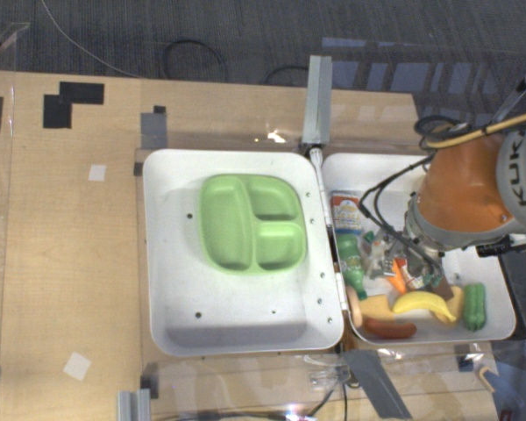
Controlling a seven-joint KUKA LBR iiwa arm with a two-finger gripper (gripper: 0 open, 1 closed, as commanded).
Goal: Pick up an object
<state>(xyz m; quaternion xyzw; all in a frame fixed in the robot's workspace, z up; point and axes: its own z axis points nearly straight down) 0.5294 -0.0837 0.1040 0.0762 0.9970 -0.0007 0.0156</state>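
The right bin (pixel 346 172) holds a heap of toy food: a yellow banana (pixel 423 304), a green pepper (pixel 474 307), a brown sausage (pixel 388 328), an orange piece (pixel 396 281), a green item (pixel 354 278) and a printed packet (pixel 345 215). My gripper (pixel 401 266) reaches down into this heap, just above the banana and beside the orange piece. The orange wrist band (pixel 460 191) covers much of it from above. A green three-compartment plate (pixel 251 223) lies in the left bin (pixel 171 261).
A metal divider post (pixel 316 99) stands at the back between the bins. Cables (pixel 390 191) loop around the wrist over the right bin. Black markers (pixel 70 102) lie on the wooden bench at the far left.
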